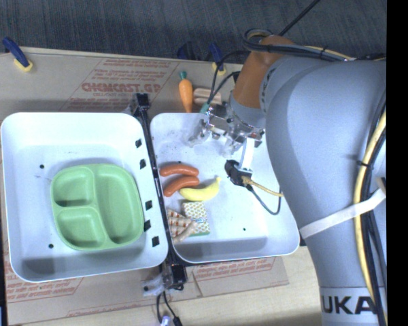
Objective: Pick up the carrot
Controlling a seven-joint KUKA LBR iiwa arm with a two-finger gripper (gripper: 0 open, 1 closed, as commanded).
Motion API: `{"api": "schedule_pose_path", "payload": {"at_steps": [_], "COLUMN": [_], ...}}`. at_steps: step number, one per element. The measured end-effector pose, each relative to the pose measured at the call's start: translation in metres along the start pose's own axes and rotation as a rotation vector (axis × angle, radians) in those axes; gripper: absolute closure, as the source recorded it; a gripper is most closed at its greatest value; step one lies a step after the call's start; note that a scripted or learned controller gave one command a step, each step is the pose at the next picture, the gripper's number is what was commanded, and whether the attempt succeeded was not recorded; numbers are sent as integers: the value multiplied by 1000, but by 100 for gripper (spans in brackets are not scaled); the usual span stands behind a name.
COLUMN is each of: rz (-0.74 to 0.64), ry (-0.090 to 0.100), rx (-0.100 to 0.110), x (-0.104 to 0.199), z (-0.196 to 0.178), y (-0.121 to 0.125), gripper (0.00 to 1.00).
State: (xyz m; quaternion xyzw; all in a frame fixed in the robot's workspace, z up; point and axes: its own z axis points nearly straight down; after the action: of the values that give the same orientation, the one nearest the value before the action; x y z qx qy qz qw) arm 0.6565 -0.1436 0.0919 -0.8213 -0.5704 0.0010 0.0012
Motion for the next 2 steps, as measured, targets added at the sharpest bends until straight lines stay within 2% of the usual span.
{"api": "schedule_pose_path", "payload": {"at_steps": [1,2], "rz": [-54,181], "ry": [1,0], "rx": [-2,4], "x": [49,-26], "z": [-114,-62], "y": [-18,9], "gripper": [0,0]}}
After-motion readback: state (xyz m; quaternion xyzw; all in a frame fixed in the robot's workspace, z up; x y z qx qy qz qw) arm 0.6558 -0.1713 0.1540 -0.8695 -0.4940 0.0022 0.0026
